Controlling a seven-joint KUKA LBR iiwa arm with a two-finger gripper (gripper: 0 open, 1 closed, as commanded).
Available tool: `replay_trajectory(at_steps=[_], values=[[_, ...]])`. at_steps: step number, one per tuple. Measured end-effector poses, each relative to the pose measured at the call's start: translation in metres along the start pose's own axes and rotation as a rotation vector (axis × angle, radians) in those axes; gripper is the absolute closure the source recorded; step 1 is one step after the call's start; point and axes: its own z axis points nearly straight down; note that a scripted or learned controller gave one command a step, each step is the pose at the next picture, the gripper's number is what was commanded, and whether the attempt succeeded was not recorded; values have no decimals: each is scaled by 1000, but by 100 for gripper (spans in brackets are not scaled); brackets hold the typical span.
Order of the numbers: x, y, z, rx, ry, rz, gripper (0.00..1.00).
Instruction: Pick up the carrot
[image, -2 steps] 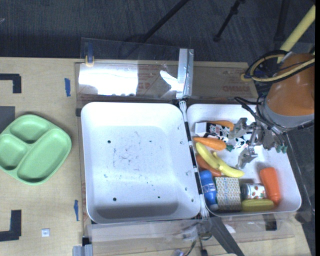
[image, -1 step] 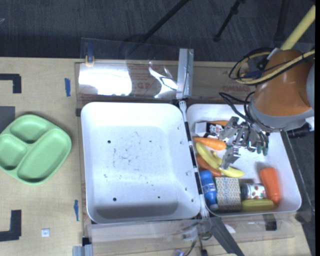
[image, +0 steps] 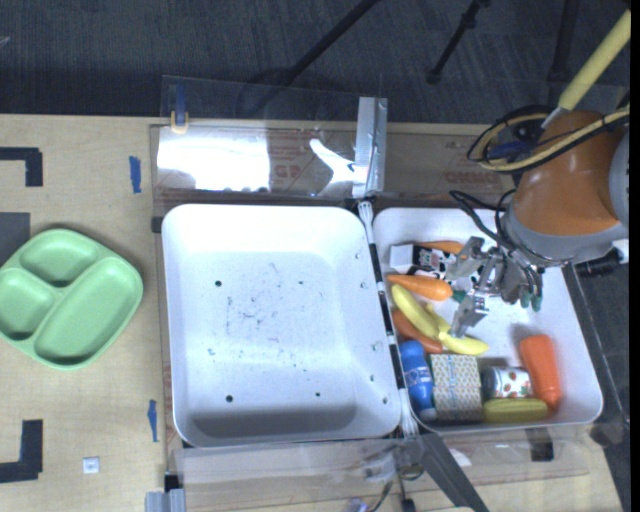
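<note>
Hovering over the right-hand shallow white bin (image: 585, 330), your two-finger gripper (image: 470, 308) hangs low beside the clutter, probably lining up a grasp. You cannot tell how its fingers stand; cables and metal blur them. The tapered orange carrot (image: 422, 286) lies at nine o'clock from the gripper, just beside it, resting above a curved yellow banana (image: 428, 320). Note a second orange piece (image: 541, 366) at four o'clock: an easy mix-up. A blue bottle (image: 416, 374) is partly hidden by the bin wall.

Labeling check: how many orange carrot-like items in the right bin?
2 clear ones: one carrot by the gripper, one orange piece near the right wall. More orange under the banana, possibly another.
</note>
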Motion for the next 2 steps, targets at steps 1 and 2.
replay_trajectory(at_steps=[1, 2], values=[[-44, -42, -80, 1, -4, 115, 0], [3, -34, -3, 0, -1, 54, 0]])
